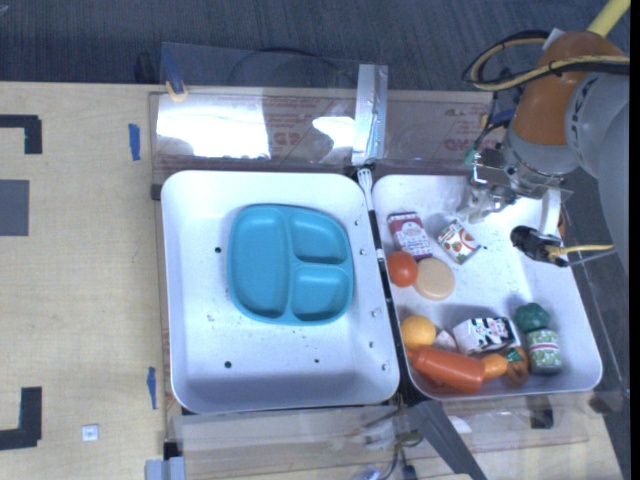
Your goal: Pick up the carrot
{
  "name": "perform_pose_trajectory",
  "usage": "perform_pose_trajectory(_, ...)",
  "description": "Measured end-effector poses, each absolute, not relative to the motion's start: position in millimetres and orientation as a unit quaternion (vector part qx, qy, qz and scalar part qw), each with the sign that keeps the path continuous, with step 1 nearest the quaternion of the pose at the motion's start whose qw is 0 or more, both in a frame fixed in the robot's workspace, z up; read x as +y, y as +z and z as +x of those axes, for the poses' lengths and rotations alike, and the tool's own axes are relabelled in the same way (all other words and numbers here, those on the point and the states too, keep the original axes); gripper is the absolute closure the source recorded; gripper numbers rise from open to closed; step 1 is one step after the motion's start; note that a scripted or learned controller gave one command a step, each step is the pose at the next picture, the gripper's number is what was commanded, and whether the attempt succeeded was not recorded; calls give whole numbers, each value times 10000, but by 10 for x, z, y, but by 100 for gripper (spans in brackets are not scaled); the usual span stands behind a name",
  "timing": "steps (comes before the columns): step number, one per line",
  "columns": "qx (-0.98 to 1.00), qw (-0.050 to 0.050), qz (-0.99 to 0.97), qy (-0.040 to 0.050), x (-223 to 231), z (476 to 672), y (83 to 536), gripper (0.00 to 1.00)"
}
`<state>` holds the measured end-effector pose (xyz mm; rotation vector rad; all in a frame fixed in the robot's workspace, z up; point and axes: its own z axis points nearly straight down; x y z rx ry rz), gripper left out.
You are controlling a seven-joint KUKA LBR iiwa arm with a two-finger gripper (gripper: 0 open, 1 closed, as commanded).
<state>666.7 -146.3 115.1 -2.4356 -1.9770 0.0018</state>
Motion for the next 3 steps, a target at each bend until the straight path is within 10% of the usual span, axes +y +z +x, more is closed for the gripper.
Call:
perform_pose_trajectory(1,-7547,-43,-6561,-10,-2169,6678,1673,100)
perform_pose_trajectory(2,-5381,38,-8429,-11,-2176,6685,861,100)
perform_pose_trajectory(3,-5405,98,-8413,-31,-2104,6702,880,0)
